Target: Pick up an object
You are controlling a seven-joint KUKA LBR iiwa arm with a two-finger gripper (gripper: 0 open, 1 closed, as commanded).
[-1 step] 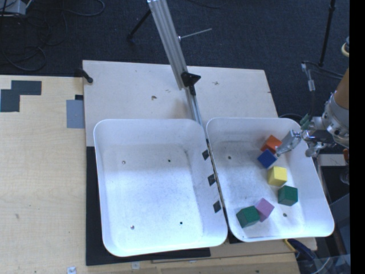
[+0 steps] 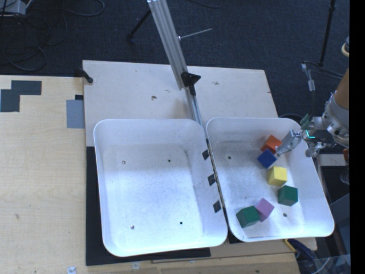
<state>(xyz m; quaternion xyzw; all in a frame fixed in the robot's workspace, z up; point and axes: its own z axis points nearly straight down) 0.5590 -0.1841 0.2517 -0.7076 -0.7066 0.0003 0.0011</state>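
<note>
Orange block (image 2: 271,142) lies just beside the hand (image 2: 292,140), touching the blue block (image 2: 266,158). Hand's spread cannot be told. Risk: fingers nudge both blocks, pinching neither.

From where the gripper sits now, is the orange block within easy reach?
Probably yes. The gripper hangs right beside the orange block in the right bin, with nothing between them; the blue block crowds it from below.

bins (image 2: 148,130) white | blocks (six): orange (image 2: 271,142), blue (image 2: 266,158), yellow (image 2: 278,176), green (image 2: 288,195), purple (image 2: 264,208)
</note>
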